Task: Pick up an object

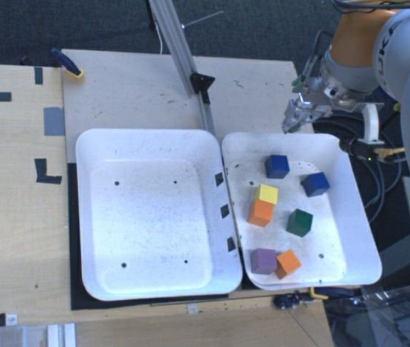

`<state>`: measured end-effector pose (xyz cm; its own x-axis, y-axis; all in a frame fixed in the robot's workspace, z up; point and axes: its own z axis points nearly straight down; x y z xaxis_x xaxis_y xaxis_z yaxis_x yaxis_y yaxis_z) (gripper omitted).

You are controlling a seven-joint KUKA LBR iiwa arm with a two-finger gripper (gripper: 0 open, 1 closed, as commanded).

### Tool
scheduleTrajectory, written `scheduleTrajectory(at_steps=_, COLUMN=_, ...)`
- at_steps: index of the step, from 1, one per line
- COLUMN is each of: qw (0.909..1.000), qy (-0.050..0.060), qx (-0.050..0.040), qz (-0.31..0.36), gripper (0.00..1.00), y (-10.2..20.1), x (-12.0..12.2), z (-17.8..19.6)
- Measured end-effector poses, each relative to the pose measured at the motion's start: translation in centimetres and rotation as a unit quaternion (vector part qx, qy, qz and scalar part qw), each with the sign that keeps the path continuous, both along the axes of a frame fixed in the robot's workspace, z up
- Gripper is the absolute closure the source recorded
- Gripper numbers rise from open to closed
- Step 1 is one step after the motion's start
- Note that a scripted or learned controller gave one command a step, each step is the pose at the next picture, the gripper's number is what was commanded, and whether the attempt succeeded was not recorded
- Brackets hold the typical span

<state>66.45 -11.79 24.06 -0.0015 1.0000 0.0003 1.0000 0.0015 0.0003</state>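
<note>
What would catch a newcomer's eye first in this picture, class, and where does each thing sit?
First, the cluster of coloured blocks in the right bin: two blue, a yellow block touching an orange block, a green block, and a purple block beside another orange one. Next, the gripper hanging above that bin's far rim.
</note>
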Motion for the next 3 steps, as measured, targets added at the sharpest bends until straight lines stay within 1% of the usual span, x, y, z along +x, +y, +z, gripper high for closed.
scheduleTrajectory(at_steps=1, qw=1.0000, qy=0.002, qx=0.0001, qz=0.001, gripper=1.00, y=4.3, x=-2.6, z=-1.2)
scheduleTrajectory(at_steps=2, qw=1.0000, qy=0.001, qx=0.0009, qz=0.002, gripper=1.00, y=8.6, x=-5.1, z=-0.3)
scheduleTrajectory(at_steps=3, qw=1.0000, qy=0.003, qx=0.0003, qz=0.002, gripper=1.00, y=12.9, x=-8.4, z=-1.5)
